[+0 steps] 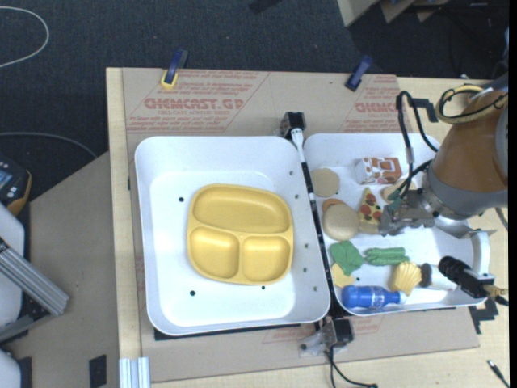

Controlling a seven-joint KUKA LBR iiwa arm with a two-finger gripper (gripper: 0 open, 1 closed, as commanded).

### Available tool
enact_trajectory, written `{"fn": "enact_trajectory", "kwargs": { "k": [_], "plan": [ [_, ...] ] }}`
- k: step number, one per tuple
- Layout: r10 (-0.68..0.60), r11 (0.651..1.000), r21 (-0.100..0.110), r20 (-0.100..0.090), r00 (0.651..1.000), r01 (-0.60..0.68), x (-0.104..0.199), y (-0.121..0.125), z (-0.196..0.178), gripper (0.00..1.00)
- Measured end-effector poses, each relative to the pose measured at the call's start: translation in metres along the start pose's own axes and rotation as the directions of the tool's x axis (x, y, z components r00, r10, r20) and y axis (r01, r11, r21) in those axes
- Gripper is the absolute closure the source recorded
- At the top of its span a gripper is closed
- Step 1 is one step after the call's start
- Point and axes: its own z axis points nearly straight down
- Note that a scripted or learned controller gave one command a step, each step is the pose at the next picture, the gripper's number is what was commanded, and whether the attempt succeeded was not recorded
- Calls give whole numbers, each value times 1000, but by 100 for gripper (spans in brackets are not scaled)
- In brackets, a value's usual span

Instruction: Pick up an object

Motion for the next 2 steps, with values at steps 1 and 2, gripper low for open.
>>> {"fn": "enact_trajectory", "kwargs": {
  "k": [1,2],
  "plan": [
    [-2,1000,-4,0,1000,2,6,2,-62,100],
    [-1,1000,-2,0,1000,1,6,4,-87,100]
  ]
}}
